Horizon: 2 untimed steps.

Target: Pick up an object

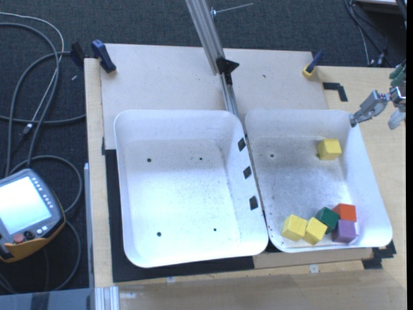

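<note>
The right bin [371, 192] holds several small blocks. One yellow block [329, 148] lies alone near its far right side. Clustered in the near right corner are two yellow blocks [294, 227] [315, 230], a green block [328, 217], an orange block [346, 210] and a purple block [346, 230]. My gripper [373, 122] hangs at the view's right edge, above the far right corner of the right bin, up and to the right of the lone yellow block. It is open, with nothing between its fingers.
The left bin [126, 173] sits beside the right one, and black clips [246, 172] run along their shared wall. A metal rail [205, 28] slants in from the top. Blue [103, 55] and yellow [312, 65] clamps hold the bench board. A pendant [26, 215] lies at the left.
</note>
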### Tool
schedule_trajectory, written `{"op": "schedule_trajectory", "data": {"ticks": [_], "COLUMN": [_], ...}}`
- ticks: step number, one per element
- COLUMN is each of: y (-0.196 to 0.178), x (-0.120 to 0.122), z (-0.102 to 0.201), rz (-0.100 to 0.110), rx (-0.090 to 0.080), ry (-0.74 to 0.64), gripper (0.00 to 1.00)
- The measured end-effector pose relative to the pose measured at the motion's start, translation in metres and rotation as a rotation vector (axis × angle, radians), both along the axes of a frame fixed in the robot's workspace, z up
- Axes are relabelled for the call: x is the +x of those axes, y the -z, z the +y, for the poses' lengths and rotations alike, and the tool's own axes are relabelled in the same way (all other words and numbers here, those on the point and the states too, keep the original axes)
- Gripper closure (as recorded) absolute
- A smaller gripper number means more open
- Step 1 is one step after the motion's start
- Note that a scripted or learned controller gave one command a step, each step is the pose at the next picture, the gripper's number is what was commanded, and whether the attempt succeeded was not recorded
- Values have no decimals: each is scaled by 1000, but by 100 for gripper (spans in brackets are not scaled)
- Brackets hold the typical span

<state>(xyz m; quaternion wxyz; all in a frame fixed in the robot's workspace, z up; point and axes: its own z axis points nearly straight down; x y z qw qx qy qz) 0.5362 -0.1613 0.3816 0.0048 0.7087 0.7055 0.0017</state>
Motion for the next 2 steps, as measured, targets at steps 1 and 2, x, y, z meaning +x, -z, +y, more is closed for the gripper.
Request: {"op": "schedule_trajectory", "data": {"ticks": [1,2], "y": [218,190], "x": [34,-43], "z": [-32,-24], "rz": [18,13], "rx": [7,6], "ry": [-4,-2], "gripper": [0,0]}}
